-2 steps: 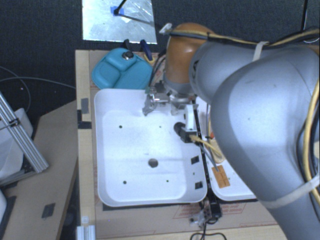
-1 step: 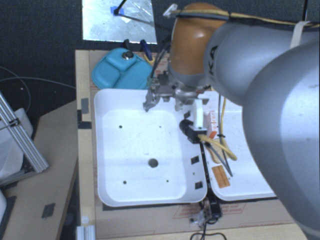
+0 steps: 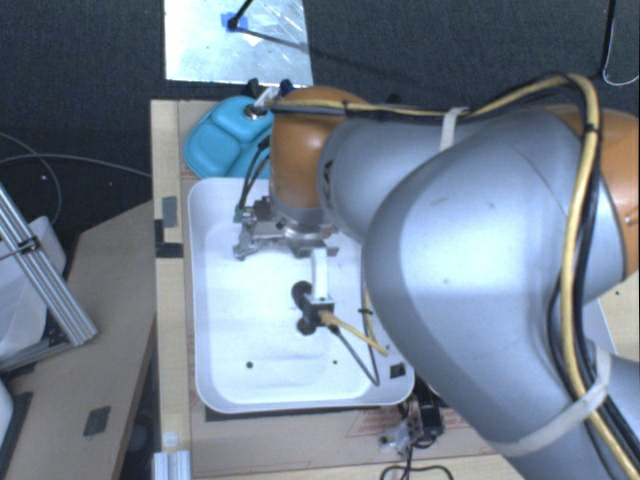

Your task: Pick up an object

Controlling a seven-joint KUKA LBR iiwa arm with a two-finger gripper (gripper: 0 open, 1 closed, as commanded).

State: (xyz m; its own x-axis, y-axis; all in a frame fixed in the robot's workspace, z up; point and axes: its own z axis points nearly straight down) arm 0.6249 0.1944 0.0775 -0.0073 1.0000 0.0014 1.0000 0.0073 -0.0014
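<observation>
Blue object (image 3: pixel 222 140) sits beyond the arm's down-pointing gripper (image 3: pixel 250 245).

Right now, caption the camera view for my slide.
Grey arm over the white bin, gripper near its far end, blue object beside the rim.

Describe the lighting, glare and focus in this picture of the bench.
Camera view: even, bright light nearly washes out the white bin; camera view: the silvery sheet beyond it glares in patches; camera view: the grey arm, nearest the lens, looks soft and bears a broad pale sheen.
</observation>
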